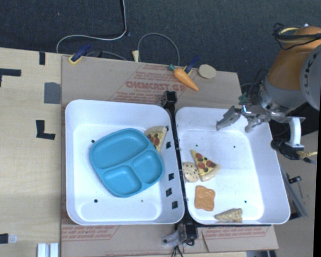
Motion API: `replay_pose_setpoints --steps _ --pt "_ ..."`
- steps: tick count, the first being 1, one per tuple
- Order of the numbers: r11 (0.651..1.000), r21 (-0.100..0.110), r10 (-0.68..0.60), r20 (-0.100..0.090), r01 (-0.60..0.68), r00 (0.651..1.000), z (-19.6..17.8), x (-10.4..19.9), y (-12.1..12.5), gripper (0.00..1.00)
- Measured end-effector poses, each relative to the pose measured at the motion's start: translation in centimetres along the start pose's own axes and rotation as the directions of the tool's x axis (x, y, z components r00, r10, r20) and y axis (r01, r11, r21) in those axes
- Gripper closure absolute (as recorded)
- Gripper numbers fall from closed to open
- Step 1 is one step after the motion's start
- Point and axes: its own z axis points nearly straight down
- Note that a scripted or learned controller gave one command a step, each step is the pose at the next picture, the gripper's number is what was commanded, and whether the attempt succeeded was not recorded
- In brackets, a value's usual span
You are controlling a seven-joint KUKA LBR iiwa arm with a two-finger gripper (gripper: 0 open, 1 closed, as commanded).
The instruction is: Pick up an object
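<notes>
On the surface (20, 145) two shallow white bins sit side by side on a brown cardboard sheet (147, 81), their inner rims meeting under a black clip strip. The left bin (76, 148) holds one blue divided tray (126, 162) — smooth plastic, rounded corners, three compartments, lying flat and slightly turned. Just beside the tray's upper right corner, near the bin's inner wall, rests one toy pizza wedge (157, 136).

The right bin (265, 174) holds four small toy foods. A second pizza slice (204, 165), triangular with red dots on a yellow top, lies near the bin's middle. Touching its left side is a pale round cookie (190, 172) with a bumpy face. Below them, apart, sits a flat orange-brown piece (204, 198) with rounded corners, and near the bin's lower rim a tan wedge (229, 215) — possibly a bread slice, though its surface is too small to read.

Outside the bins, on the cardboard's far edge, lie one toy carrot (184, 79) and one tan disc (207, 72).

The pincer (240, 121) hovers over the right bin's upper rim, its two grey fingers spread apart and nothing between them, well apart from the foods lower in that bin.
</notes>
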Motion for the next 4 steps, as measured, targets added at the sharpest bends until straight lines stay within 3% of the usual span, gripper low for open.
replay_pose_setpoints --steps 1,2,3,4 --pt "1.0 0.004 -0.004 -0.003 0.004 1.0 5.1 5.3 0.2 0.0" --pt "1.0 -0.005 -0.001 0.003 0.001 1.0 12.4 5.7 -1.2 0.0" --pt "1.0 -0.007 0.0 0.002 0.0 1.0 12.1 1.6 4.9 0.0" --pt "1.0 -0.006 -0.001 0.002 0.001 1.0 12.0 5.0 -1.3 0.0"
